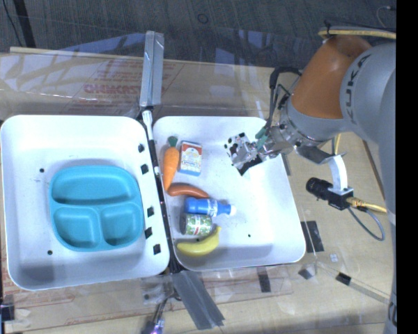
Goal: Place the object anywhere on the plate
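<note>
The grey arm (pixel 366 82) carries dark lettering on its casing, cut off by the frame so it cannot be read. Faint reddish mirrored writing shows on the clear sheet over the wooden surface (pixel 70 75) behind the bins, also illegible. A small carton (pixel 190 157) with a red-and-white front bears print too small to make out, and the green can (pixel 197 224) has a patterned label that cannot be read either.

The gripper (pixel 242 152) hangs over the upper right part of the right bin (pixel 279 242), near that bin's back rim. Whether its fingers are open or closed cannot be told; nothing is seen between them.

All 6 loose items cluster along the left side of the right bin: an orange carrot (pixel 170 165) against the dividing wall, the carton just beside it, a red pepper-like piece (pixel 187 191) below, then a blue and white bottle (pixel 207 207) lying on its side, the can touching it, and a yellow banana (pixel 198 245) at the front rim. The right half of this bin's floor is bare white.

The blue 3-compartment plate (pixel 95 207) sits in the middle of the left bin (pixel 21 270), with white floor showing all around it and its compartments bare.
</note>
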You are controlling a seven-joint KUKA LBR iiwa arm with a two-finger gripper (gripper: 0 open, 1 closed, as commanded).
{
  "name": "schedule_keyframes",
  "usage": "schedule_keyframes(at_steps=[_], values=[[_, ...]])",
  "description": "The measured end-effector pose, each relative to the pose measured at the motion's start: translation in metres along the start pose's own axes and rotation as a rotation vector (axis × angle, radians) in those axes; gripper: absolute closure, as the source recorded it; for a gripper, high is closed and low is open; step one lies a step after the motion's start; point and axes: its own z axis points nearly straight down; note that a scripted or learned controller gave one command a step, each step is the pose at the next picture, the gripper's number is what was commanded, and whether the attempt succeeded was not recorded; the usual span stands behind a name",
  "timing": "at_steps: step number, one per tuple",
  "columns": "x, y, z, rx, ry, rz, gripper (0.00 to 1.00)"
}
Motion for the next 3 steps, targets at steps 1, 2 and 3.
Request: schedule_keyframes(at_steps=[1, 2, 3], values=[[0.066, 0.022, -0.006, 0.003, 0.001, 0.006, 1.00], [0.164, 0.022, 0.024, 0.003, 0.002, -0.276, 1.00], [0.237, -0.018, 0.024, 0.004, 0.002, -0.541, 1.00]])
